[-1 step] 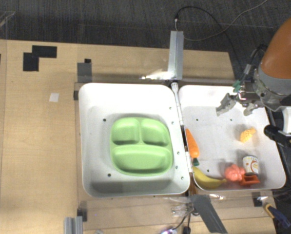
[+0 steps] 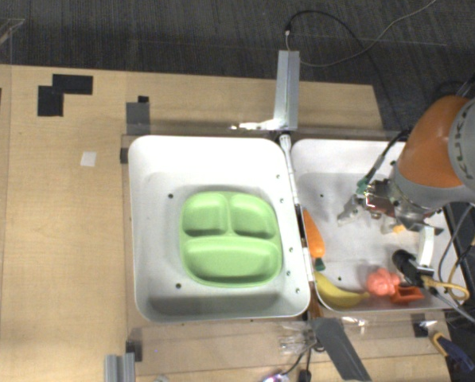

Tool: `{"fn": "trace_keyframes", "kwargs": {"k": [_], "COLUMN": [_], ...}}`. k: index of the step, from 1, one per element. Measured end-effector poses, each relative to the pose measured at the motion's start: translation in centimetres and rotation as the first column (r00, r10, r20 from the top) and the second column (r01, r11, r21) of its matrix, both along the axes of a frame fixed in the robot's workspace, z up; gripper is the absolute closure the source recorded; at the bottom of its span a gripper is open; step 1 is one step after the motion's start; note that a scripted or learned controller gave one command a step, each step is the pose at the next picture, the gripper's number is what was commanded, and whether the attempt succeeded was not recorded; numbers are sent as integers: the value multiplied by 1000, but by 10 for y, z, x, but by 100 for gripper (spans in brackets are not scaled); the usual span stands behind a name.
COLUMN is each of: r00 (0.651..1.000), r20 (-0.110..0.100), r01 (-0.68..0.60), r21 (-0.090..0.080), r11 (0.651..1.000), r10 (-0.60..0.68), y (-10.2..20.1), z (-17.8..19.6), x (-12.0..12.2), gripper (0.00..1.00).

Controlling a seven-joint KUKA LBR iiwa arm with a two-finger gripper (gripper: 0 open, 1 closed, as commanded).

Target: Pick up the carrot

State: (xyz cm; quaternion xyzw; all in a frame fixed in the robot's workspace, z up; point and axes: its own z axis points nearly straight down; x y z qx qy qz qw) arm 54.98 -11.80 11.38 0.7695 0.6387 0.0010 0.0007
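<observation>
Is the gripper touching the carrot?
Apart. The camera view shows bare white bin floor between the gripper and the carrot, which lies against the right bin's left wall.

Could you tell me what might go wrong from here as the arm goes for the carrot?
1. The carrot lies tight against the right bin's left wall, so a finger of the hand may hit the wall rather than slip beside it.
2. The banana sits just below the carrot's lower end; a grasp placed low could nudge or catch it instead.
3. The hand is well to the carrot's right, so a straight descent would miss.
</observation>
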Motion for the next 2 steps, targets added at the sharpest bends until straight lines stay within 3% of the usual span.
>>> {"fn": "trace_keyframes", "kwargs": {"k": [1, 2], "r00": [999, 999], "r20": [2, 2], "r01": [49, 49], "r21": [1, 1], "r11": [999, 999], "r10": [-49, -49], "y": [80, 80], "z": [72, 72], "x": [17, 17], "gripper": [0, 0]}}
